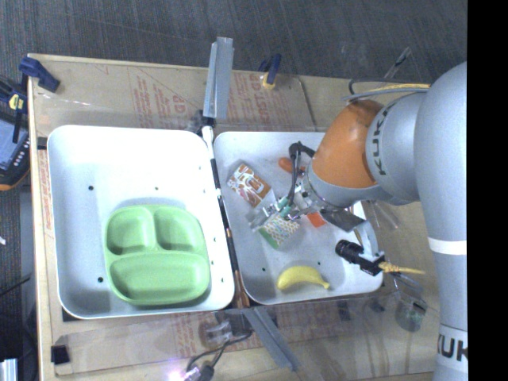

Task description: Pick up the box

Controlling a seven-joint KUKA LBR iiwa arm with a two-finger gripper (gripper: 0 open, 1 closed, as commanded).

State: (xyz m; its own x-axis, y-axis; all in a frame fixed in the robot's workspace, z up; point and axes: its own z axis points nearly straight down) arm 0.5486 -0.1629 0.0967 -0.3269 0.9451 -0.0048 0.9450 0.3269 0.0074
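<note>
A small box (248,183) printed in orange, white and brown lies tilted in the upper left of the right bin (238,276). Just below and to its right lies a second small patterned packet (280,229) with a green edge. My gripper (279,209) reaches in from the right, low over the bin between these two items and right above the packet. The orange wrist band (345,153) and grey arm hide the bin's right middle part.
A yellow banana (302,278) lies near the right bin's front wall. Small orange pieces show at the bin's top (286,163) and beside the wrist (317,220). A green divided tray (157,254) sits in the left bin (71,157). A black cable part (357,256) hangs at the bin's right.
</note>
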